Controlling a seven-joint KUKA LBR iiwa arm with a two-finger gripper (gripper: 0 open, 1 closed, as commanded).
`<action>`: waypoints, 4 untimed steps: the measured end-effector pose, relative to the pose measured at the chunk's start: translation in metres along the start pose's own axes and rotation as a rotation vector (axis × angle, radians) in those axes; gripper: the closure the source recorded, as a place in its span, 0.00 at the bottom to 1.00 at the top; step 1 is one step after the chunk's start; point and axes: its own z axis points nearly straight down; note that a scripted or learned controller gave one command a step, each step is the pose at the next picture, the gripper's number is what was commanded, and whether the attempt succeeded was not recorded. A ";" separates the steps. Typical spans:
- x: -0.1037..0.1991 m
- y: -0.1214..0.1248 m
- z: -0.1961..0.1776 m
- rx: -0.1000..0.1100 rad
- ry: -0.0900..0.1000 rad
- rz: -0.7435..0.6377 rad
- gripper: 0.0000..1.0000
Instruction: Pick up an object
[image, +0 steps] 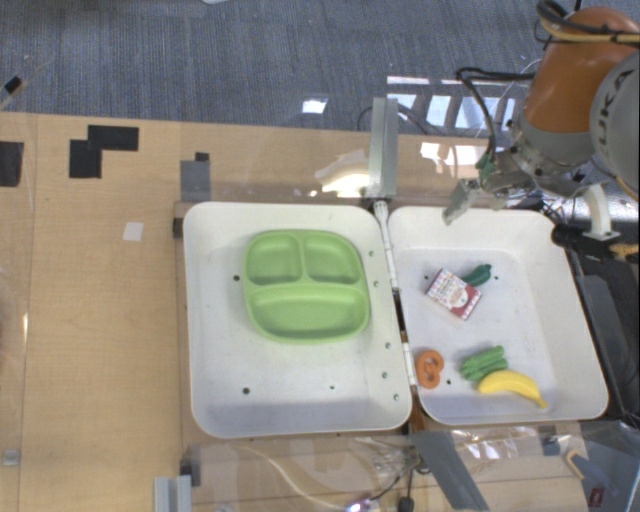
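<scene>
Nearest the camera, left to right, sit an orange slice (429, 368), green beans (482, 361) and a banana (512, 387) along the right bin's (560, 300) front. Behind them lies a small printed packet (453, 294). Gripper (462, 203) hovers over the bin's far rim; whether its fingers are open cannot be told. A clean pick probably means descending centred on one isolated item, such as the packet.

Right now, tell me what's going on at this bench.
A KUKA arm reaches in over the far edge of the right bin, its gripper hanging above the rim with nothing visibly in it. In that bin lie a banana, a green vegetable, an orange piece and a small packet. The left bin holds a green divided plate. Nothing is picked up yet.
</scene>
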 end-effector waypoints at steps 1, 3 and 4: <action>0.016 0.005 -0.060 0.002 0.000 0.247 0.00; -0.024 -0.045 0.130 -0.004 -0.002 -0.101 0.00; -0.018 -0.083 0.129 -0.007 -0.002 0.030 0.00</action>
